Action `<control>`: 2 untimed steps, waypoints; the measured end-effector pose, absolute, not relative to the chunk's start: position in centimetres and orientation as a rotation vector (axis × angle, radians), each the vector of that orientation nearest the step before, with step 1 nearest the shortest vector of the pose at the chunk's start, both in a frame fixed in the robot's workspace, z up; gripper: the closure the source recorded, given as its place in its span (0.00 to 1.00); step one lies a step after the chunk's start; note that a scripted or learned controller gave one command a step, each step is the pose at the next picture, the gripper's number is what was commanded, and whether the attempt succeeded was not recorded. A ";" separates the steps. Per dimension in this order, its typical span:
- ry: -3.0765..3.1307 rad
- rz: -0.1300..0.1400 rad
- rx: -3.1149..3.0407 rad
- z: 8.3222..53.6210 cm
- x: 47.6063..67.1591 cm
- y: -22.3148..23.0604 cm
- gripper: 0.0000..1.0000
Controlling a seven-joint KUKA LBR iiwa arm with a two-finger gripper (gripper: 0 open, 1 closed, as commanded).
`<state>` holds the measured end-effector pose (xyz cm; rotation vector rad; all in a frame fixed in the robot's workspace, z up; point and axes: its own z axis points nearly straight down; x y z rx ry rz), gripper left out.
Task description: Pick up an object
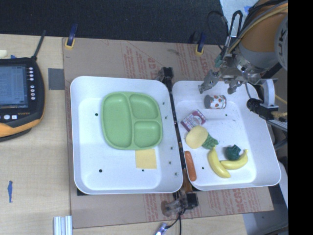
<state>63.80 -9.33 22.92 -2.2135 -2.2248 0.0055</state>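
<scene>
My gripper (220, 85) hangs open over the back of the right bin (259, 146), its two grey fingers spread with nothing between them. Just below it lies a small tipped can (215, 102) with a red and white label. Further forward sit a purple wrapped packet (192, 119), a yellow lemon-like piece (196, 136) with a green leafy bit (211, 142), two bananas (226, 163), a dark green piece (233, 152) and an orange carrot (190, 166) by the bin's left wall.
The left bin (85, 146) holds a green divided plate (131, 119) and a yellow cheese slice (145, 158). A handheld control pendant (17, 97) lies at the far left of the bench. The arm's orange wrist (264, 23) rises at the upper right.
</scene>
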 end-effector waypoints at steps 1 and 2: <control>-2.224 0.009 -2.213 16.5 58.8 -11.6 0.00; -2.225 0.007 -2.211 9.1 52.1 -10.4 0.00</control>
